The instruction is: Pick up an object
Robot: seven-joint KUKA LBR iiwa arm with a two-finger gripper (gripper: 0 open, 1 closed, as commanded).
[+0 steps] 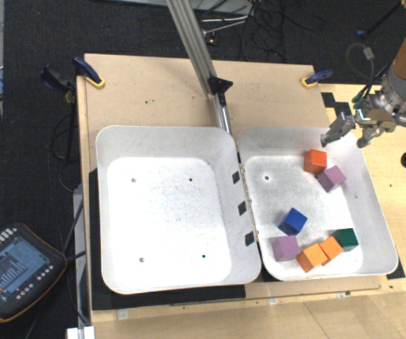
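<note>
Orange cube (pixel 313 255) sits skewed against green cube (pixel 345 239); jaws (pixel 350 133) hang spread, empty, above right bin (pixel 373 210).

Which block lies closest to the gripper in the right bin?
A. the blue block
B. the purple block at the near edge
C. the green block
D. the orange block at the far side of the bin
D: the orange block sits just below the gripper, with the other blocks lying farther toward the near edge.

Camera position: fixed above the bench (pixel 188 69), far from the gripper (pixel 349 133).
Direction: looks down, slanted.
</note>
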